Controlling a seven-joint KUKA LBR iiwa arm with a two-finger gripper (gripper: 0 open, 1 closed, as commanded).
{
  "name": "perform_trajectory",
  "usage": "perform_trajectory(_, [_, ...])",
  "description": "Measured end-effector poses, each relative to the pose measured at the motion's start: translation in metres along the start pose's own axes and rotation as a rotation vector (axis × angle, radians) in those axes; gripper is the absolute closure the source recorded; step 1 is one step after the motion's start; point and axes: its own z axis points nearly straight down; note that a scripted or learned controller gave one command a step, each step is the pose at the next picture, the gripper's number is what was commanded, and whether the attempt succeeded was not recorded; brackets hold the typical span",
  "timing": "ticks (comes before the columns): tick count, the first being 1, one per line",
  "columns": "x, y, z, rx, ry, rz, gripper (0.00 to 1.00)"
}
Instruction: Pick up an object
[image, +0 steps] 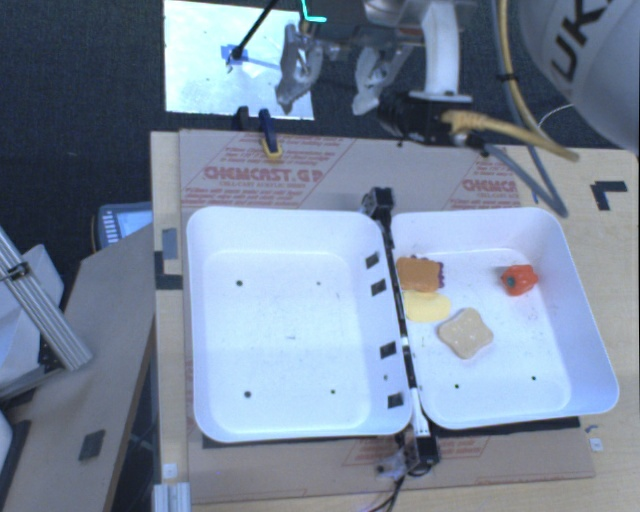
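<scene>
Objects for picking are lying in the right bin (560, 270), all toward its far half. You are looking at a brown and orange piece with a purple edge (420, 273) sitting against the bin's left wall, a pale yellow flat piece (428, 307) just near of it and touching it, and a tan toast-shaped piece (465, 333) lying just to the right and nearer. A small red and orange item (518, 280) is resting well apart on the right. The left bin (280, 320) is sitting beside it, with black clips joining the two along the middle. Your gripper (335, 78) is hanging high beyond the far edge of the bench, over the dark floor and a shiny metal plate (205, 60). Its two fingers are spread apart and nothing is sitting between them.
</scene>
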Motion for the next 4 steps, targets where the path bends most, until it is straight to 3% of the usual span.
perform_trajectory(1, [0.000,0.000,-0.012,-0.003,0.002,-0.003,1.00])
perform_trajectory(2, [0.000,0.000,-0.011,-0.002,0.001,-0.004,0.00])
perform_trajectory(3, [0.001,0.000,-0.023,-0.005,0.003,-0.006,1.00])
perform_trajectory(4, [0.001,0.000,-0.022,-0.004,0.002,-0.007,0.00])
